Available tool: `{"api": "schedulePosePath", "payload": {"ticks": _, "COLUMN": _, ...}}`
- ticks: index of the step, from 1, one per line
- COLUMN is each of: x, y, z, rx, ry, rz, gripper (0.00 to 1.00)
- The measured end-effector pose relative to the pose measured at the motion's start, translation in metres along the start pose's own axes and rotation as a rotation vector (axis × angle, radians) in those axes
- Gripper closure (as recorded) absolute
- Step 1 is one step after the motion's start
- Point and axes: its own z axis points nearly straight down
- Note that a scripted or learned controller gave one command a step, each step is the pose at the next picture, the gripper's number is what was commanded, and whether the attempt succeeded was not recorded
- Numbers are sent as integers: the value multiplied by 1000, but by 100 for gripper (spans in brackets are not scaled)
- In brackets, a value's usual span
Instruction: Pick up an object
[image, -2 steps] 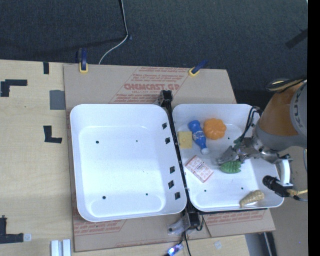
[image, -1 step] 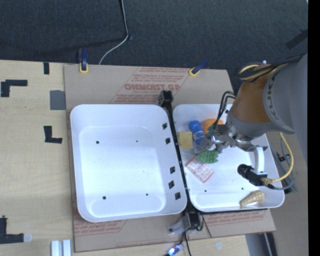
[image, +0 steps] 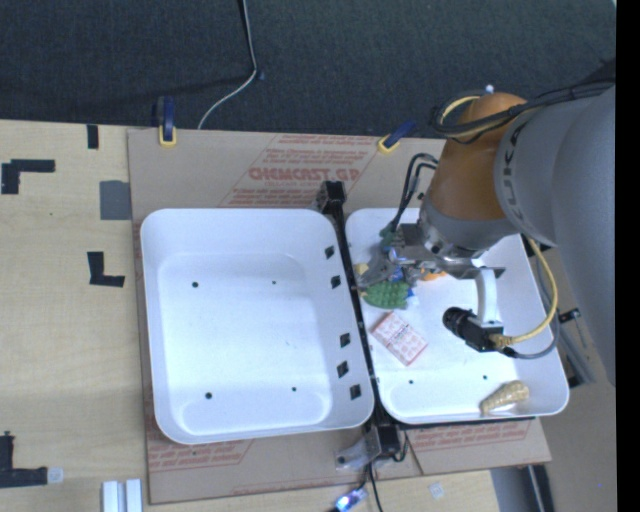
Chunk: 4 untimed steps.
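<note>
My gripper (image: 388, 268) hangs low over the left part of the right bin (image: 545, 385), right above a small heap of objects. A green leafy piece (image: 386, 294) lies just under the fingertips, with blue and orange bits beside it. A pink patterned packet (image: 400, 338) lies flat a little nearer the front. A tan cone-shaped object (image: 505, 397) rests in the bin's front right corner. The wrist hides the heap's back part.
The left bin (image: 245, 320) sits beside the right one, parted from it by a black divider strip (image: 345, 290). A yellow cable and a black fitting (image: 470, 328) hang off the arm over the right bin. Both bins sit on cardboard.
</note>
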Motion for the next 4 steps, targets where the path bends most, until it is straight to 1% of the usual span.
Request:
{"api": "schedulePosePath", "payload": {"ticks": 1, "x": -85, "y": 16, "z": -1, "rx": 2, "ry": -5, "rz": 13, "gripper": 100}}
{"api": "schedulePosePath", "payload": {"ticks": 2, "x": -20, "y": 36, "z": -68, "rx": -4, "ry": 0, "rz": 0, "gripper": 100}}
{"api": "schedulePosePath", "payload": {"ticks": 3, "x": -22, "y": -10, "z": -46, "rx": 8, "ry": -2, "rz": 8, "gripper": 100}}
{"api": "schedulePosePath", "payload": {"ticks": 4, "x": 66, "y": -3, "z": -92, "rx": -1, "ry": 2, "rz": -3, "gripper": 100}}
